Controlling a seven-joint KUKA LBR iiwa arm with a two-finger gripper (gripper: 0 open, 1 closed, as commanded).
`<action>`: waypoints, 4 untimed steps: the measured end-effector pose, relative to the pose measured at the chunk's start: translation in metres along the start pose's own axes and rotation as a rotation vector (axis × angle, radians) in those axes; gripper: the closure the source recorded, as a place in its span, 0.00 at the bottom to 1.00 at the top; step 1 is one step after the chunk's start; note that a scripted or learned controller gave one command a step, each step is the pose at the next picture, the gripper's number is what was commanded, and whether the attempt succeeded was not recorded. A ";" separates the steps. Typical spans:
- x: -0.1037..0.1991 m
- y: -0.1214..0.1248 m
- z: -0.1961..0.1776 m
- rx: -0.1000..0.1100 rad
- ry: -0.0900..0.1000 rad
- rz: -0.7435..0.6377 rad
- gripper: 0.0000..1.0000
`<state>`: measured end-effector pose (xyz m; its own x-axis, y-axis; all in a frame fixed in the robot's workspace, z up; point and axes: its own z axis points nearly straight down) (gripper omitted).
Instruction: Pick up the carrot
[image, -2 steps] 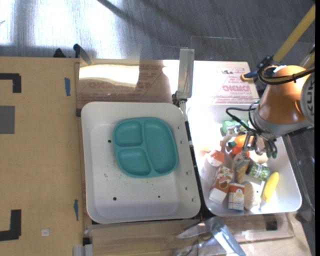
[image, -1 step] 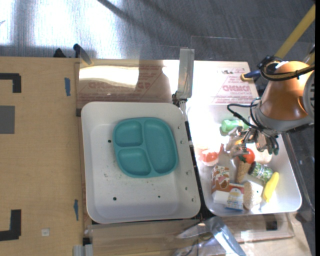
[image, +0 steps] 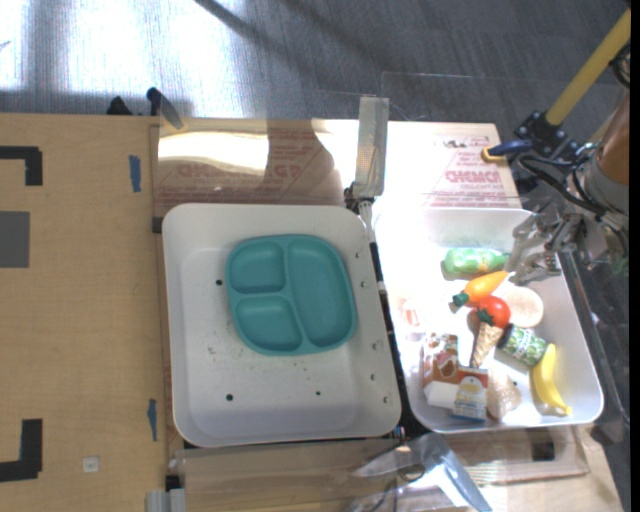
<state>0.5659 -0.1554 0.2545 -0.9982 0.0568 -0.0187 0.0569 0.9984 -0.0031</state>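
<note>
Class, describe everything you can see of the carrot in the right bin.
The carrot is a small orange toy, glossy like plastic, with a green stub at its lower-left end. It lies tilted in the right bin, just below a pale green item and above a red tomato-like toy, which it seems to touch. The claw hangs at its upper-right end.

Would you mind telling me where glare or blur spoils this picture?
Camera view: strong light washes out the right bin and the paper behind it, so the carrot sits on near-white ground; a bright patch glares behind the left bin; the gripper looks soft and indistinct.
</note>
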 end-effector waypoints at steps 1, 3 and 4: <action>-0.060 -0.030 -0.121 0.000 -0.001 -0.068 1.00; -0.081 -0.063 -0.047 -0.003 0.003 -0.455 1.00; -0.103 -0.060 0.020 -0.009 0.017 -0.318 1.00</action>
<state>0.6658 -0.2213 0.2370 -0.9662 -0.2577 -0.0013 -0.2577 0.9662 0.0028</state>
